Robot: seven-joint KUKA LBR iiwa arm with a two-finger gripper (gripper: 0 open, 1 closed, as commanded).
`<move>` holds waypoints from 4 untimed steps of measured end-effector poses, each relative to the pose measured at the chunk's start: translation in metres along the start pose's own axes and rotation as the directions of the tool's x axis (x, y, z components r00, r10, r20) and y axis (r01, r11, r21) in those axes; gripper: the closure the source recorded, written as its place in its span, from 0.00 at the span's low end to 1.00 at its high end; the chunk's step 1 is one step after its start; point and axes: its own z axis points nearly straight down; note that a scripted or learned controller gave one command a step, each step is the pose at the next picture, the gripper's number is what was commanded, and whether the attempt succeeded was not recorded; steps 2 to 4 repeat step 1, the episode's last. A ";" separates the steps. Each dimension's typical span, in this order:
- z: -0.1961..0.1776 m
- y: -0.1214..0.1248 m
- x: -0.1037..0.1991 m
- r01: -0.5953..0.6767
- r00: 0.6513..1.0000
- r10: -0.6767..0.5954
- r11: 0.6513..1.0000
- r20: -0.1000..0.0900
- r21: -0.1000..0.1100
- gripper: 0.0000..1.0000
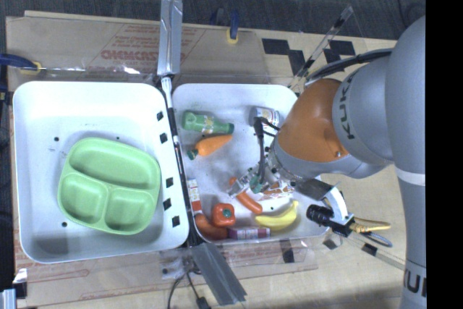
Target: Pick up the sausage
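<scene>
right bin [217, 94]: sausage [249, 201], banana [278, 217], carrot [212, 146]; gripper [260, 181] state unclear; left bin [43, 101]: green tray [108, 184].

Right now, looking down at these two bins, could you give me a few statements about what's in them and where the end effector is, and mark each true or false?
1. The green divided tray lies in the left bin. True.
2. The banana lies in the left bin. False: it lies in the right bin, near its front edge.
3. The end effector is over the right bin, among the toy foods. True.
4. The carrot rests on the green divided tray. False: it lies on the right bin's floor, just below the green bottle.
5. The arm reaches in from the left. False: it comes from the right.
</scene>
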 end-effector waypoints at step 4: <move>-0.091 0.042 0.053 -0.241 0.970 0.241 0.970 0.002 -0.003 1.00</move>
